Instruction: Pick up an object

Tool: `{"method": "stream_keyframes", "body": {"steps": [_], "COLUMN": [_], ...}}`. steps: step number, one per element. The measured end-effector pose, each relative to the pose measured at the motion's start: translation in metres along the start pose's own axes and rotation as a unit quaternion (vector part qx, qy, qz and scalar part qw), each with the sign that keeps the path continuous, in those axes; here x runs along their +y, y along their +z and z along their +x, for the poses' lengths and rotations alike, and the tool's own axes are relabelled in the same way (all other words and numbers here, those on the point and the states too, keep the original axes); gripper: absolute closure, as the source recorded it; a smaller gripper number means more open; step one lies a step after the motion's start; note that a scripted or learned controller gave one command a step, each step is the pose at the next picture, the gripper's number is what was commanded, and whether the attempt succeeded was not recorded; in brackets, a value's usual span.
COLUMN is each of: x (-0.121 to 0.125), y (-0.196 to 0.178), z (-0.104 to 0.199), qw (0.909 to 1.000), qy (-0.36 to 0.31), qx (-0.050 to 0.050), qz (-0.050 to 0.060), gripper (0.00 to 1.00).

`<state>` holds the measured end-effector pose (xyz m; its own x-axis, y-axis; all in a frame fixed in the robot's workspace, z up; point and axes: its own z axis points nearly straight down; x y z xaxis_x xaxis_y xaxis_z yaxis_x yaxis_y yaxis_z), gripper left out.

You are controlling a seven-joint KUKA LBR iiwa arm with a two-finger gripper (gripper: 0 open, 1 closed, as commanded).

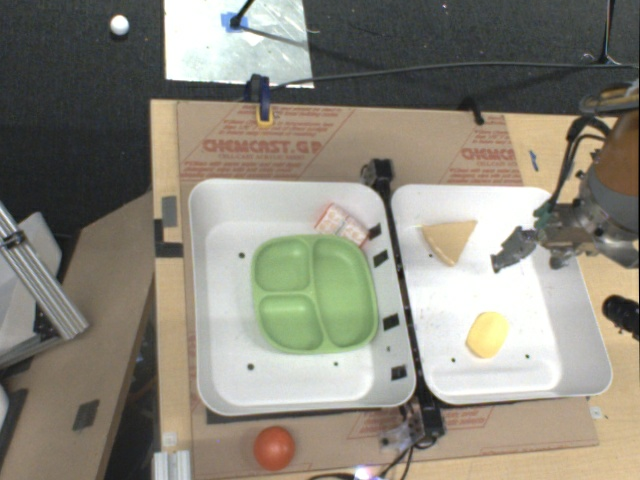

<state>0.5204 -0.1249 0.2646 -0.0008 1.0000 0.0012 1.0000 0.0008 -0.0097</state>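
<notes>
In the right bin (575,363) lie a tan wedge-shaped piece (449,240) near the back and a yellow lemon-like object (487,335) toward the front. My gripper (507,252) hangs over the right bin, just right of the wedge and above the yellow object, reaching in from the right. Nothing shows between its fingers, and the slant hides how they stand. The left bin (215,268) holds a green divided plate (314,293) and a small pink-and-white packet (343,223) behind it.
A red-orange ball (274,447) sits on the bench in front of the left bin. Black clips (388,258) join the two bins along the middle. Cardboard (300,143) lies under both bins. A metal frame (40,288) stands at the left.
</notes>
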Motion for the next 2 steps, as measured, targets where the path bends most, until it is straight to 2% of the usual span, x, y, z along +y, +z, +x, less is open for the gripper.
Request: {"method": "stream_keyframes", "body": {"steps": [1, 2], "x": [0.002, -0.007], "y": [-0.006, 0.049], "z": [0.000, -0.002], "qw": [1.0000, 1.0000], "qy": [-0.001, 0.000], "qx": [-0.001, 0.000], "qz": [-0.006, -0.004], "gripper": [0.00, 0.00]}}
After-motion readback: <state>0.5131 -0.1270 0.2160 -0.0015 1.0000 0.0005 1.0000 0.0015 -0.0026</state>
